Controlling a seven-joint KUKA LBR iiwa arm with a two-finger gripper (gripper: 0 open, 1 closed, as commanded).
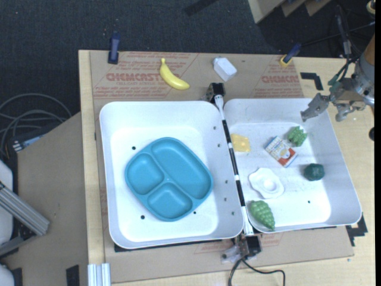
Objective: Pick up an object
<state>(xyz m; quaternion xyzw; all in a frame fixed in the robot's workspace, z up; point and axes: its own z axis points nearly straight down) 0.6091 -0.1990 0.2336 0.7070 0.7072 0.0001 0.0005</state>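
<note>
The worktop [149, 79] is carrying two white bins side by side. The left bin [119, 219] is holding a blue divided plate [169, 177], lying flat near its middle. The right bin [339, 207] is holding the smaller things that could be picked: a white fried-egg toy [265, 183] near the middle, a red-and-white carton [281, 149] lying flat beyond it, a leafy green piece [261, 213] at the near edge, a broccoli floret [297, 136] touching the carton's far corner, a yellow wedge [240, 143] just beside the dividing wall, and a dark green ball [314, 171] toward the right side. A banana [172, 76] and a small white block [225, 69] are sitting on the bare board beyond the bins (outside the likely picking area).

The tool [333, 107] is hanging over the far right corner of the right bin, its two fingers spread and pinching nothing — no object is lying under it.

To do this step well, I judge it should be aiming at something standing apart, such as the dark green ball or the egg, and coming straight down with the fingers either side; the carton and broccoli are crowding each other.

The arm is cut off at the right edge, and the fingertip on the right is hard to make out against the wrist.
</note>
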